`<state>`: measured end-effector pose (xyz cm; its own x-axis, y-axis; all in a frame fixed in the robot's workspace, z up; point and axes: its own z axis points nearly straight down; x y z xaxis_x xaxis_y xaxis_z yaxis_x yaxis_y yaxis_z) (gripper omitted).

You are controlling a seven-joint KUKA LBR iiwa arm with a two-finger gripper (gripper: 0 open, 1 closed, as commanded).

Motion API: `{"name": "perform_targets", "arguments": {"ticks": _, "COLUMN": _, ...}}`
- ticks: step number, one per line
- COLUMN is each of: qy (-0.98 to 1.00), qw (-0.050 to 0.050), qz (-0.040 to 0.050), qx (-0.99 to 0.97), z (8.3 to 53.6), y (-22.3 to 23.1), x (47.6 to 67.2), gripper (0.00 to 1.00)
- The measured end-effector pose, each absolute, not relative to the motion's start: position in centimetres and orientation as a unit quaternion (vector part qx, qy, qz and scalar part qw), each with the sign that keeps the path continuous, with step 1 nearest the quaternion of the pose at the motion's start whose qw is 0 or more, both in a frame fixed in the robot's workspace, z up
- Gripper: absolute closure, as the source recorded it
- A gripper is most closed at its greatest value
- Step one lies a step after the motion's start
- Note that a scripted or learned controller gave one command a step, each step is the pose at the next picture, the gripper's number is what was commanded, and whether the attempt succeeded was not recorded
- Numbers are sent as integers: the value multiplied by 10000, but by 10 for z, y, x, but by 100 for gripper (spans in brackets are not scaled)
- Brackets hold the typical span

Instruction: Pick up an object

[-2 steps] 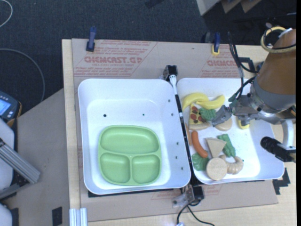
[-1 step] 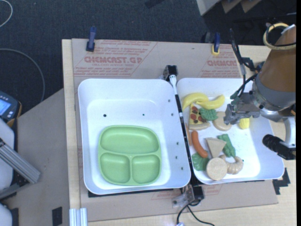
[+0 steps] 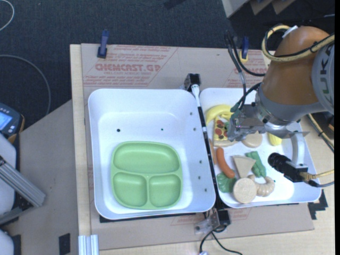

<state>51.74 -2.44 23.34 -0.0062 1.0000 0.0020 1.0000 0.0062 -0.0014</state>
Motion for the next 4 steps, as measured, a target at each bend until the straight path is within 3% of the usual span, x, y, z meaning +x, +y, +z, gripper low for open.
{"name": "perform_targets", "arguments": {"ticks": 1, "qy": -7097, "qw": -12, "qz": -24, "qx": -7045, "z": 288, "y": 56, "x": 505, "gripper": 100}}
{"name": "perform_targets", "arguments": {"ticks": 2, "qy": -7058, "qw": 22, "qz": 20, "qx": -7084, "z": 269, "y": 24, "x": 478, "gripper": 100}}
{"name": "perform_targets", "arguments": {"ticks": 3, "qy": -7095, "qw": -37, "qz": -58, "qx": -7047, "z": 384, "y": 65, "x": 480, "gripper": 100}}
{"name": "perform_targets", "arguments": {"ticks": 4, "qy": -7101, "qw": -4, "qz": -16, "qx": -7041, "z": 380, "y": 136, "x": 479, "gripper": 100}}
